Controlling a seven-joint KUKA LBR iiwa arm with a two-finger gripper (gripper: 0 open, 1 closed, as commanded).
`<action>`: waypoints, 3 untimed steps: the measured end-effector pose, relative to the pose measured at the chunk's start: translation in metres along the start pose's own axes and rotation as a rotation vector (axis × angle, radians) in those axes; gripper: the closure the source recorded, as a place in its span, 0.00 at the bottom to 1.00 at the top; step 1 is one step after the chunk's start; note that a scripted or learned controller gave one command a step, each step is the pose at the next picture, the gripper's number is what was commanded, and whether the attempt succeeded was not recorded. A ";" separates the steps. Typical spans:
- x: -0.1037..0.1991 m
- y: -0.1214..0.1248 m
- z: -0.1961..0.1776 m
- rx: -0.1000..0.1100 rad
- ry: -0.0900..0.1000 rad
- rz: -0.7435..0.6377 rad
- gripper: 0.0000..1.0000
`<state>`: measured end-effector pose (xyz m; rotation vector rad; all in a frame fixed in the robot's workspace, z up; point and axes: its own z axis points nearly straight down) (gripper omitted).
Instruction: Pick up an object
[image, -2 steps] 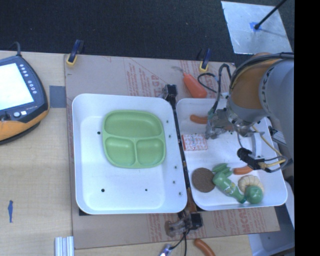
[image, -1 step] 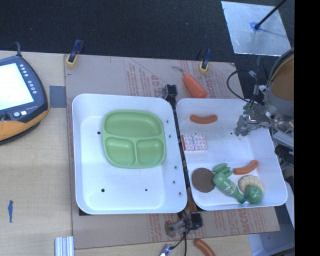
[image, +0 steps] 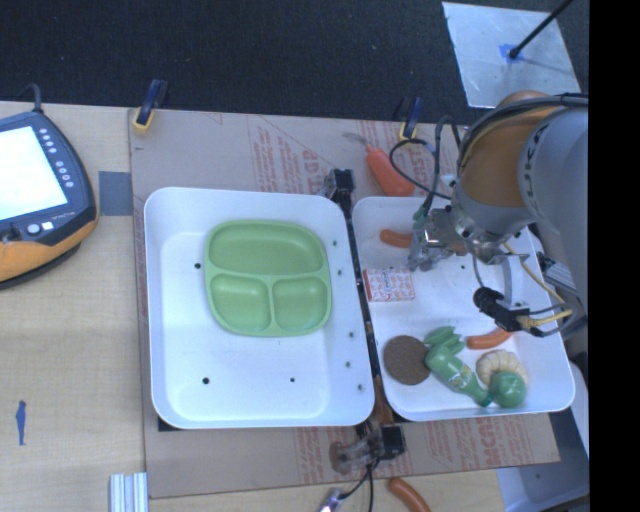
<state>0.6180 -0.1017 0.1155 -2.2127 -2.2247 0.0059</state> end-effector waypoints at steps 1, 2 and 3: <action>-0.054 0.038 0.024 -0.001 0.000 0.004 0.00; -0.111 -0.016 -0.059 -0.004 -0.001 0.003 0.00; -0.013 0.011 -0.024 0.000 0.000 0.000 0.00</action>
